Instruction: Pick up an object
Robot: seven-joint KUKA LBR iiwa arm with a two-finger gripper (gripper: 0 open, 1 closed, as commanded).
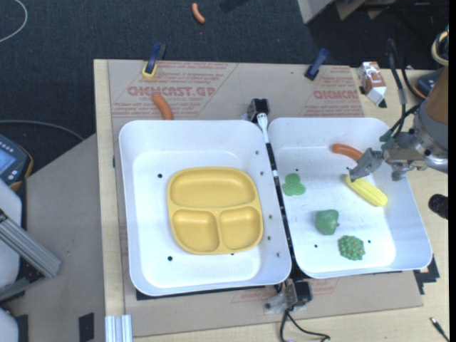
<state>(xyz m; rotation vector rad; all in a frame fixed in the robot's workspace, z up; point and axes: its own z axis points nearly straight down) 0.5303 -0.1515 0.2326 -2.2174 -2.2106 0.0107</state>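
- The brown cardboard-covered bench top [214,84] bears both bins and is pinned at its far edge by a yellow clamp [151,64] and a dark blue clamp [316,64], presumably so that the sheet cannot slide under the arm's work.
- The left shallow white plastic bin [142,212] sits edge to edge with the right shallow white plastic bin [406,241], so anything lifted from one has only a short way to travel to the other.
- The yellow three-compartment plastic tray [214,209] lies flat in the middle of the left bin, its compartments bare; it looks like a place to set things down.
- The grey two-finger gripper [365,166] reaches into the right bin from the right; its fingers appear spread, tips pointing down just above the near end of the corn, with nothing between them.
- The yellow toy corn cob [368,190] lies slantwise on the bin floor just beside the fingertips, the likeliest thing to be picked.
- The orange toy sausage [346,149] lies just behind the gripper.
- The dark green round toy vegetable [327,221], the knobbly green toy cluster [351,247] and the light green leafy toy piece [293,185] lie scattered well apart, which leaves room for fingers around each.
- A second orange toy sausage [163,105] rests on the cardboard outside the bins, out of play.
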